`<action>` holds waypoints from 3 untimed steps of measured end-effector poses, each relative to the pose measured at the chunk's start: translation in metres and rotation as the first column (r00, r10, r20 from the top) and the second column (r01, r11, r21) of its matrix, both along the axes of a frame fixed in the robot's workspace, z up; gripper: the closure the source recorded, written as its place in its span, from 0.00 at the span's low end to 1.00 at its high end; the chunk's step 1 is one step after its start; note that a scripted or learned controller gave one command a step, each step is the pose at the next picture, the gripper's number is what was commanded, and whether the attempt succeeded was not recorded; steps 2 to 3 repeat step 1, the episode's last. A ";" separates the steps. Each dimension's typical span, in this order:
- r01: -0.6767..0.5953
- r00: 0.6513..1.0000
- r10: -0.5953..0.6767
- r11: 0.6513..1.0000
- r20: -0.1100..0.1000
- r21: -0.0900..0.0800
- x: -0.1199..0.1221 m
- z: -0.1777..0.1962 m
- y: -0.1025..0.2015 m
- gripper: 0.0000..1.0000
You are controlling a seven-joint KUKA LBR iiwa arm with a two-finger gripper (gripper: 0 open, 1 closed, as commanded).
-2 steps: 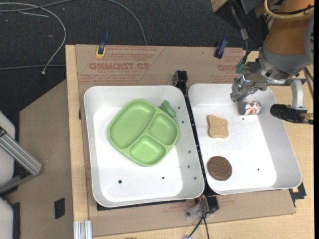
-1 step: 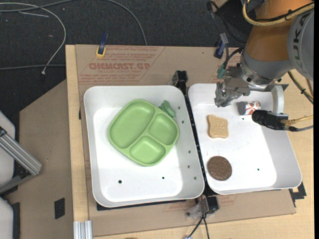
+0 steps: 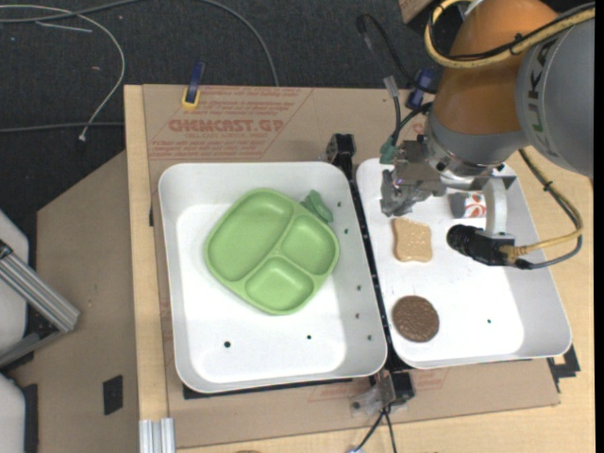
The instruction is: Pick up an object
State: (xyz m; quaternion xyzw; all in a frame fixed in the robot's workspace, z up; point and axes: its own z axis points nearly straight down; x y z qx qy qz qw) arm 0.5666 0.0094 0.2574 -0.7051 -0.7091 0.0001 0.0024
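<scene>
Right now the gripper (image 3: 404, 194) hovers low in the right bin (image 3: 538, 319), just above the tan toast-shaped piece (image 3: 412, 241), which lies directly toward the bin's near edge from it. A brown round cookie (image 3: 415, 317) sits further toward that edge. Whether the gripper is apart or together, I cannot tell.

A tan cardboard-covered bench (image 3: 142, 253) is carrying two shallow white bins sitting side by side, almost touching along the middle. The left bin (image 3: 179, 253) is lying toward the bench's left edge, and the right bin (image 3: 528, 319) is reaching past its right edge. Red printed lettering (image 3: 226, 125) is running along the far edge, where a small blue and yellow clip (image 3: 194, 83) is gripping the cardboard.
</scene>
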 end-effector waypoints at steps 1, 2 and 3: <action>0.001 1.000 -0.001 1.000 -0.004 -0.001 -0.030 -0.024 0.043 1.00; 0.001 1.000 -0.001 1.000 -0.004 -0.001 -0.030 -0.024 0.043 1.00; 0.001 1.000 -0.001 1.000 -0.004 -0.001 -0.030 -0.024 0.043 1.00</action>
